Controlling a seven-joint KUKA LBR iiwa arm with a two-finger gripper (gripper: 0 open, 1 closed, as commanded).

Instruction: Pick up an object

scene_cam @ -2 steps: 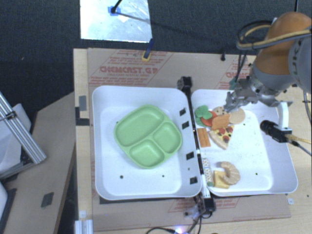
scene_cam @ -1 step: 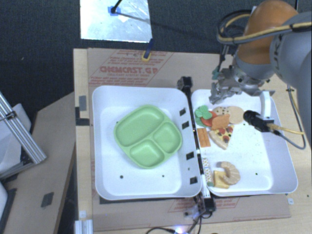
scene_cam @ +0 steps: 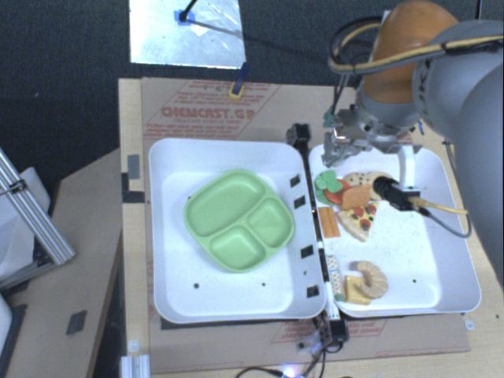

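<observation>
A pale wooden bench [scene_cam: 87, 211] is standing on dark carpet-like flooring [scene_cam: 63, 53]. A sheet of brown cardboard [scene_cam: 205, 109] with red print is lying across the bench under both bins. At the far side, a shiny silver sheet [scene_cam: 189, 22] is lying on the dark floor. At the left edge, an aluminium rail [scene_cam: 31, 219] is slanting across the bench's side.

The left bin [scene_cam: 169, 290] is holding a green divided plate [scene_cam: 239, 220], which is sitting flat near its middle. The right bin [scene_cam: 461, 282] is lying just beside it, and a row of small black clips is running along the seam between them.

The toy foods are all lying in the right bin, towards its left side. A green leafy piece [scene_cam: 327, 184] is resting near the far left corner, and a pizza slice [scene_cam: 361, 215] is lying just to its right and nearer. An orange block [scene_cam: 328, 222] is sitting against the left wall, touching or almost touching the slice. Well apart from these, a croissant [scene_cam: 372, 276] and a yellow block [scene_cam: 356, 291] are lying together at the near left corner.

The grey arm [scene_cam: 465, 77] is reaching in from the right, its orange band [scene_cam: 409, 46] showing at the far side. The gripper [scene_cam: 335, 150] is hanging over the right bin's far left corner, just beyond the green leafy piece. From this angle I cannot tell whether it is spread or pressed together, and nothing is visibly held in it.
</observation>
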